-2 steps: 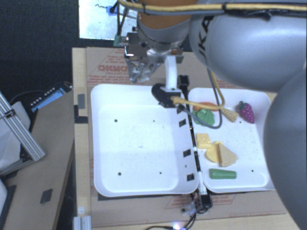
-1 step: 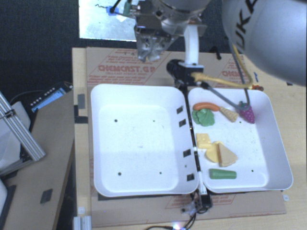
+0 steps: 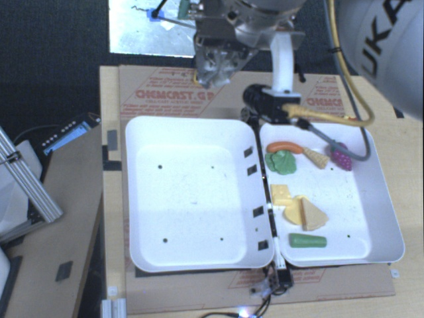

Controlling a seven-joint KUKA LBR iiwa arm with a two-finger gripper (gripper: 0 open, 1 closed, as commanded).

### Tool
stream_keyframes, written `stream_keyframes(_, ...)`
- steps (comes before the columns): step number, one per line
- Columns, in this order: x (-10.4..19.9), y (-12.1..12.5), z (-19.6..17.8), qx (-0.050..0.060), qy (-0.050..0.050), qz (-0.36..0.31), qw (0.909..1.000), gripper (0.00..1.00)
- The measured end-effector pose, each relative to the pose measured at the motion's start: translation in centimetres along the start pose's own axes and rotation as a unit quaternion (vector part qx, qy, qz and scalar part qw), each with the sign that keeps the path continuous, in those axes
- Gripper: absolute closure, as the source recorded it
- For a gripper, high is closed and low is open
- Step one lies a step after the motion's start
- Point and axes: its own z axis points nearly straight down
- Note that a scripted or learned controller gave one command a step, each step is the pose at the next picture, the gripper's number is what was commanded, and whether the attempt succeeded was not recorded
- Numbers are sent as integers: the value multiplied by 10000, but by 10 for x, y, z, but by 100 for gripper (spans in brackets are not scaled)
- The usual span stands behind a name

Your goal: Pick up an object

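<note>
The right bin point(image 3: 381, 211), a shallow white plastic tray, holds every candidate object. The gripper point(image 3: 215, 68) hangs beyond its far-left corner, over the worktop point(image 3: 165, 91); whether the fingers are spread cannot be told. Toy foods lie nearward and rightward: yellow cheese wedges point(image 3: 301, 211), leafy lettuce point(image 3: 283, 162), a smooth green cylinder point(image 3: 307, 241) lying crosswise.

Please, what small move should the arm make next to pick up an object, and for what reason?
Probably it should travel toward the right bin and stop above the food pieces. The gripper hangs over the cardboard behind the left bin, while the green cucumber, the cheese wedges and the purple grapes all lie in the right one.
</note>
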Motion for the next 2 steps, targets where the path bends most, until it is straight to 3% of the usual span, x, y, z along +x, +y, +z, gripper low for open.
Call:
stream_keyframes(1, 0, -31, -11, 22, -10, 8, 10000, 100)
stream_keyframes(2, 0, -65, 106, 85, -41, 8, 10000, 100)
